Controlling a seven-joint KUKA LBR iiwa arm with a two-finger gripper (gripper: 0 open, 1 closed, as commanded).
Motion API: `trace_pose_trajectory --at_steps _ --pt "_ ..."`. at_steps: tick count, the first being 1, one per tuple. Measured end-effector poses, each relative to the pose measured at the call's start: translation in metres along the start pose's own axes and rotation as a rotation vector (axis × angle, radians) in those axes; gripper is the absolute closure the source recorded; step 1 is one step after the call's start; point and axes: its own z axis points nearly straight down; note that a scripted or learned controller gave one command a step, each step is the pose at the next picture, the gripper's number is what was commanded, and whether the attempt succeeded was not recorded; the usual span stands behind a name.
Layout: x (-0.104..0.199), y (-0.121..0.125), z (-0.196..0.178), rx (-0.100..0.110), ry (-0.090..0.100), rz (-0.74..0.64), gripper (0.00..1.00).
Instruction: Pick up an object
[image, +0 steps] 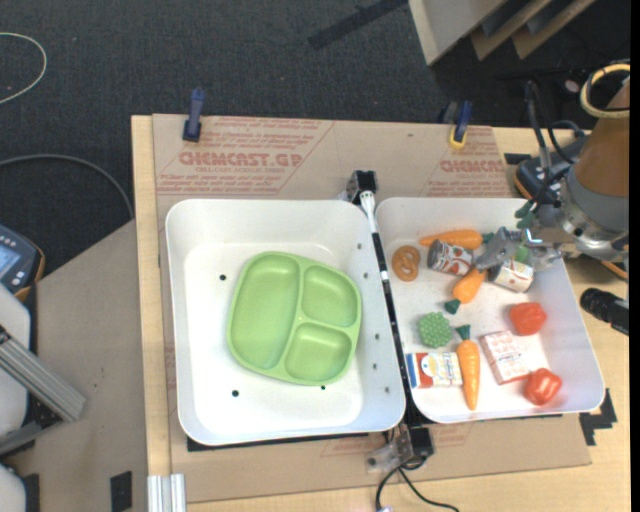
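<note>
My gripper (514, 250) reaches in from the right over the back of the right bin (590, 350). It stands open, just above a small white carton (516, 275), with nothing visibly held between its fingers. To its left lie a small can (449, 258), an orange piece (455, 239), a pretzel (406, 262) and a small orange chunk (467, 288). Nearer the front are a red tomato (527, 318), a green broccoli (434, 328), a carrot (468, 372), a white and red box (430, 370), a pink box (505, 356) and a red pepper (541, 386).
The left bin (190, 300) holds a green divided plate (294, 317). A black-handled tool (372, 225) lies along the rim between the bins. Clamps (193, 115) hold the cardboard base at the back. Cables and the arm's body crowd the right side.
</note>
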Motion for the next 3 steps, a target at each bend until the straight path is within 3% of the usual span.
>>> trace_pose_trajectory --at_steps 1,2,3 --pt "0.058 -0.023 0.126 0.008 0.004 -0.003 0.0" --pt "0.054 -0.021 0.109 -0.002 0.0 0.002 1.0" --pt "0.054 -0.021 0.11 -0.001 0.0 0.002 0.0"
